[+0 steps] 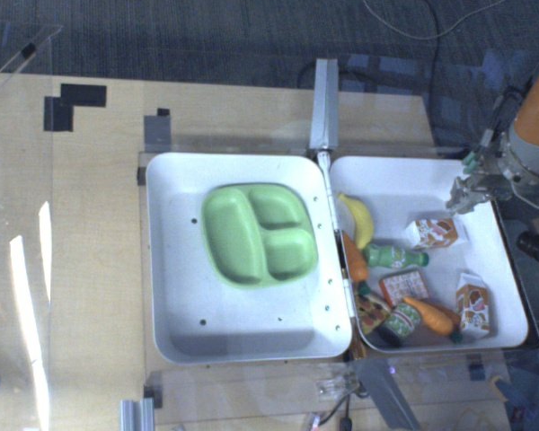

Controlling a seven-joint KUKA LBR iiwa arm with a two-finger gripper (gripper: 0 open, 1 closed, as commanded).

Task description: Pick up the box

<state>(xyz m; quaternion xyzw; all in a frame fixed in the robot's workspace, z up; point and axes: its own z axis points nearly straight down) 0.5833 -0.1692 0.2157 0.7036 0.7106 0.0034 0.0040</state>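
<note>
A grey robot arm with an orange band reached in from the right, its gripper [460, 197] hovering over the far right of the right white bin [512, 268]. Whether it was open or closed could not be told. A small white-and-orange carton box [434, 233] lay just beside it, to its near left. The left white bin [175, 268] held a green sectioned plastic tray [259, 233].
</note>
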